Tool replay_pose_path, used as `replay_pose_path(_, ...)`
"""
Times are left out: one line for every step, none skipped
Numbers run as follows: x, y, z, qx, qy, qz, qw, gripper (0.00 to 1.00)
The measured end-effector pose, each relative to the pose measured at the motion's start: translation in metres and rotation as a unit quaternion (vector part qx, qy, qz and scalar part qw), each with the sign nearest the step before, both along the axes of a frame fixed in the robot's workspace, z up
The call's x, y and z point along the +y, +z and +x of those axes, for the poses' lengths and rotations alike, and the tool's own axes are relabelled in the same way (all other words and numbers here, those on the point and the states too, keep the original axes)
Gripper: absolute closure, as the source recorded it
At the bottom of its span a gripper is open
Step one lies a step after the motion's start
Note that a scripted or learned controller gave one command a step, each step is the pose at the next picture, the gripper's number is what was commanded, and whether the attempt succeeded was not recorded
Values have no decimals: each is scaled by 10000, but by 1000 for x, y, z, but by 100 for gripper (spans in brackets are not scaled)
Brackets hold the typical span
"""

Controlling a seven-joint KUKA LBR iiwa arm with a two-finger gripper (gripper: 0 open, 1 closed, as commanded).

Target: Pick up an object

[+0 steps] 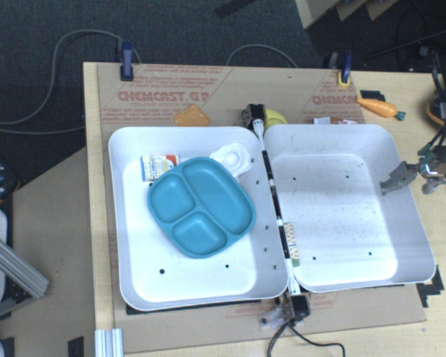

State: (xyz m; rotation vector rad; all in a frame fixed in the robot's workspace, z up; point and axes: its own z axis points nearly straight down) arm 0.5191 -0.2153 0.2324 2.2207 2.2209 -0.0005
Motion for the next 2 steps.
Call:
replay_pose_path(-1, -145, 86, -17, 28, 19, 10000, 0)
replay_pose_path(79, -148, 151, -33, 45, 9, 10000, 0)
